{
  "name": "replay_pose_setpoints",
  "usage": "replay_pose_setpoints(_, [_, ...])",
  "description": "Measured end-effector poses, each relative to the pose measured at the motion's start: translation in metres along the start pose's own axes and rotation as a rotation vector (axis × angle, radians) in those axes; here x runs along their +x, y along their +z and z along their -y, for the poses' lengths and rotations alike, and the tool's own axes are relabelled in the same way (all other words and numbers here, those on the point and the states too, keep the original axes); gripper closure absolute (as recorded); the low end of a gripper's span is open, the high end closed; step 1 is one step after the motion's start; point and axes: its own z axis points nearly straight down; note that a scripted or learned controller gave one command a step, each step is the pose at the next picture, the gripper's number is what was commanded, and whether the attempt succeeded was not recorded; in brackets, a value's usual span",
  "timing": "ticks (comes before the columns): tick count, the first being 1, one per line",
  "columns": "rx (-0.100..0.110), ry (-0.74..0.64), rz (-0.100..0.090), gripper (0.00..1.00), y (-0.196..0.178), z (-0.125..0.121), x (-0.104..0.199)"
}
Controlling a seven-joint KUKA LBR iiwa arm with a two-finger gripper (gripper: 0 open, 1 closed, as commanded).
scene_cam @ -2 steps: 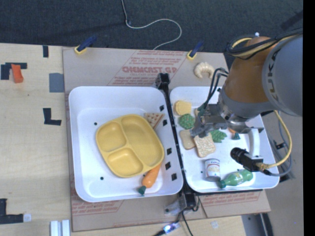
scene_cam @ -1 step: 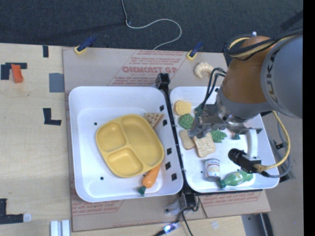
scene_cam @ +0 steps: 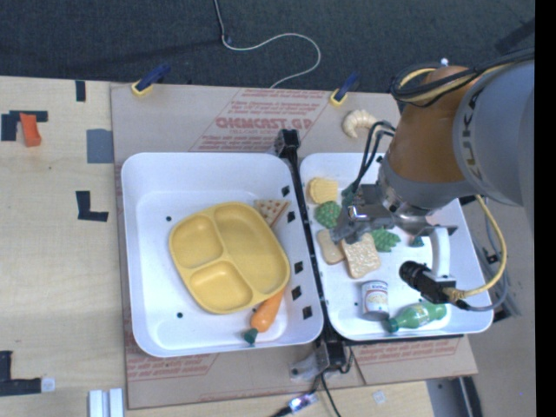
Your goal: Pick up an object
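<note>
My gripper [scene_cam: 357,226] hangs low over the left part of the right bin [scene_cam: 469,320], among a cluster of toy foods. A tan cracker [scene_cam: 361,255] lies just below it, beside a brown biscuit [scene_cam: 329,247]. A green leafy piece [scene_cam: 327,215] sits at its left and another green piece [scene_cam: 386,239] at its right. A yellow round piece [scene_cam: 322,189] lies further up. Nothing can be seen held.
A small can [scene_cam: 375,296] and a green bottle [scene_cam: 418,317] lie near the right bin's front edge. The left bin [scene_cam: 143,181] holds a yellow divided plate [scene_cam: 229,256], a waffle-like cracker [scene_cam: 272,208] and a toy carrot [scene_cam: 265,314]. A cream-coloured object [scene_cam: 354,123] lies behind the bins.
</note>
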Motion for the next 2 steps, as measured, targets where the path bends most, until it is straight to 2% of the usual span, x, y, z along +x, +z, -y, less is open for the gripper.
replay_pose_setpoints(1, [-0.001, -0.001, -0.001, 1.0, -0.004, 0.003, -0.001])
replay_pose_setpoints(2, [0.001, 0.0, -0.001, 1.0, 0.006, 0.009, 0.002])
